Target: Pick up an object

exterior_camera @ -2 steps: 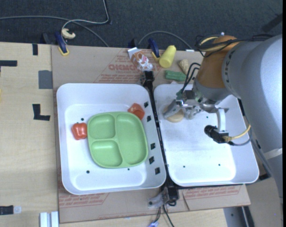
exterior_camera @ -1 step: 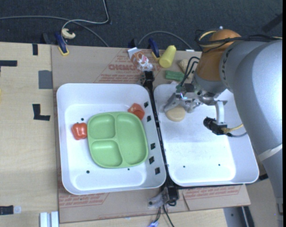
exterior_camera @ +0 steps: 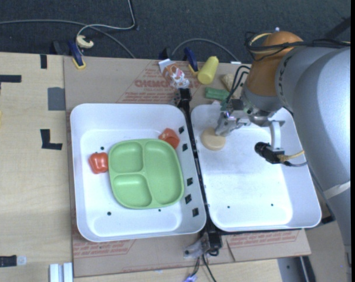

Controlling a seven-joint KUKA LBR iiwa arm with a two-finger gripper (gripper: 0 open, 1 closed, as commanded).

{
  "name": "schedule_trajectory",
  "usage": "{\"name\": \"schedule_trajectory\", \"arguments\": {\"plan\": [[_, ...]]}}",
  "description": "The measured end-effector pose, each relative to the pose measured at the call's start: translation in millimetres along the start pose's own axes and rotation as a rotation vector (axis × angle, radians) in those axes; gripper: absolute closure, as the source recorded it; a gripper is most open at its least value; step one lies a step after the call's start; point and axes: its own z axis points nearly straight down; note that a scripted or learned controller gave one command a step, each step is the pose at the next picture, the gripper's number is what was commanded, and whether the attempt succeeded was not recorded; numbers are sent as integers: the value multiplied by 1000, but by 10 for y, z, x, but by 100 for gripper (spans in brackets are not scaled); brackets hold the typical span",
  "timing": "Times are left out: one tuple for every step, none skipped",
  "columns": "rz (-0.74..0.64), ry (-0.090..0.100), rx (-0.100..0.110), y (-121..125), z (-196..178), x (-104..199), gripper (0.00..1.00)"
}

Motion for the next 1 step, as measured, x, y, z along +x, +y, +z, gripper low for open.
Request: {"name": "schedule_trajectory", "arguments": {"plan": [[0, 1, 6, -19, 33, 2, 0]]}}
